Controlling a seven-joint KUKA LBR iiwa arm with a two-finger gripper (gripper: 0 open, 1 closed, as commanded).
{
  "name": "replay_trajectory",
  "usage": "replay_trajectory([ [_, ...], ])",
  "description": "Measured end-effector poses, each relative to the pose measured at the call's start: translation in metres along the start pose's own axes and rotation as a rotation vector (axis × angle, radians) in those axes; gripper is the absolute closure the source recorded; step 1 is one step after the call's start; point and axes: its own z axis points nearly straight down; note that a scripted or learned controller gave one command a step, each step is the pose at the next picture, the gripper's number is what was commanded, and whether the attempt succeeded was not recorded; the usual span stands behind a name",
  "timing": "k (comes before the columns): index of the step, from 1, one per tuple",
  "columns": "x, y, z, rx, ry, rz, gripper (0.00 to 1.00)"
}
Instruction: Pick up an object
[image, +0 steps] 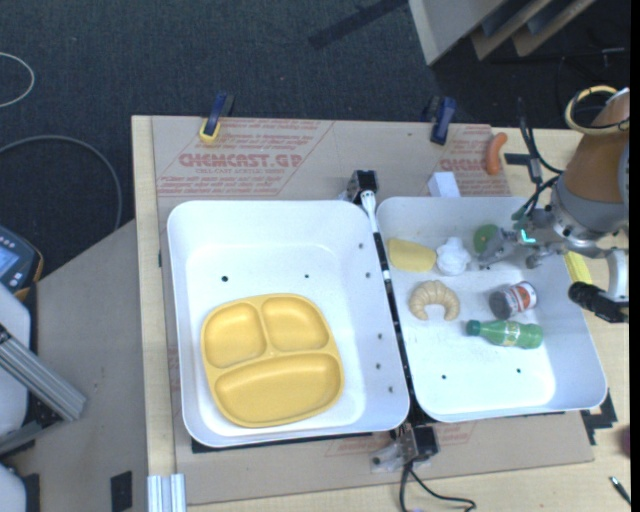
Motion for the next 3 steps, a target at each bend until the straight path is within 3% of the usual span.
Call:
replay_trajectory([
  [1,0.042,-0.057,0.011,0.008,0.002,0.005,0.00],
  [2,0.082,-0.150,0.010,0.008,0.002,0.006,0.00],
  [3,0.080,-0.145,0.000,-0.001,-0.002,0.006,1.00],
])
